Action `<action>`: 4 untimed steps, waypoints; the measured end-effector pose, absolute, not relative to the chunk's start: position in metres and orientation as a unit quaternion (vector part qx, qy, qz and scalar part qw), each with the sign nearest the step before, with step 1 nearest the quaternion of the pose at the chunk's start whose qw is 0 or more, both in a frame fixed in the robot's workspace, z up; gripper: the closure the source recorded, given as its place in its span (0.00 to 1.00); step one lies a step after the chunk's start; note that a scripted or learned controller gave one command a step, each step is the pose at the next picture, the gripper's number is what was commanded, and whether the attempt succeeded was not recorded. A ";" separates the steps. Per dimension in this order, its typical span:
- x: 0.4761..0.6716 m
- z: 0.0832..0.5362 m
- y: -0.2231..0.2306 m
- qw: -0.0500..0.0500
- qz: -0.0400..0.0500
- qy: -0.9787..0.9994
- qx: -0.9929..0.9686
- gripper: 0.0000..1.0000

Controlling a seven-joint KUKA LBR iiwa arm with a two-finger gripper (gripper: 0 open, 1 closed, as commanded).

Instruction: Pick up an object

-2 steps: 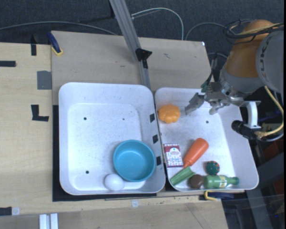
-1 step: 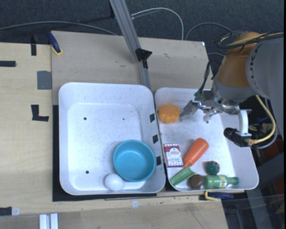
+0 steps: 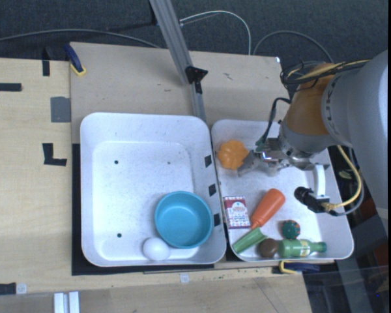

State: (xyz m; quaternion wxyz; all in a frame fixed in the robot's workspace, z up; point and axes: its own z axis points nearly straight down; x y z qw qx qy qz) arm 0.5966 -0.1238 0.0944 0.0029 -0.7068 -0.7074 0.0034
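White plastic bins sit side by side on the bench (image 3: 143, 77), and the arm (image 3: 352, 109) reaches over the right bin (image 3: 342, 237) from the right, its orange band (image 3: 306, 113) just above the wrist. The gripper (image 3: 255, 163) hangs low in the upper part of that bin, its tip just beside an orange ball (image 3: 232, 154), which lies against the bin's left wall; from this slant I cannot tell whether the ball is touched or whether the gripper is open or closed, and nothing is seen held in it. Lower in the same bin a carrot (image 3: 268, 207) lies on a slant, its green end (image 3: 247, 240) pointing toward the near left corner. A small red box (image 3: 236, 212) lies flat just left of the carrot. Along the near wall rest a brown ball (image 3: 268, 247), a green bottle (image 3: 300, 247) on its side, and a small dark green and red piece (image 3: 290, 228) just above the bottle. The left bin (image 3: 117, 142) holds a blue bowl (image 3: 182, 219), upright near its front right corner, and a white ball (image 3: 156, 248) touching the bowl's near left side
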 end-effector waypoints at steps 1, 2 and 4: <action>0.598 0.108 -0.123 0.001 0.001 -0.708 -0.706 1.00; 0.594 0.159 -0.115 -0.001 -0.001 -0.708 -0.706 1.00; 0.579 0.206 -0.060 0.002 0.000 -0.709 -0.705 1.00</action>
